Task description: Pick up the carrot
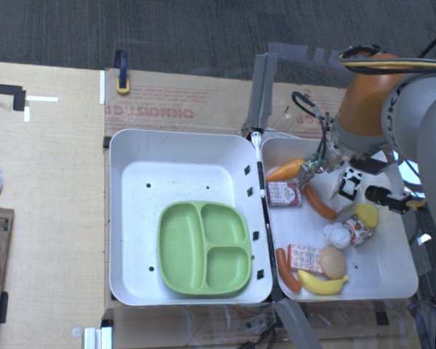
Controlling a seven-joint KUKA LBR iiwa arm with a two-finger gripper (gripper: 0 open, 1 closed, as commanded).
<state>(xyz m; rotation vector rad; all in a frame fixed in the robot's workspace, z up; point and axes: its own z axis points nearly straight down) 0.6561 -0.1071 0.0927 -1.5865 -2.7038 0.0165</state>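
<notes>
One fixed camera looks down at a slant from above the bench (51, 161), taking in both white bins (118, 201); the arm (397, 99) enters from the right.

A robotics lab or test bench. A grey and orange arm (396, 106) reaches over two white bins (122, 201) set on a plywood bench (44, 161). Cardboard (178, 102), a clamp (121, 74) and loose cables (245, 347) lie around them, with dark carpet (138, 20) beyond.
</notes>
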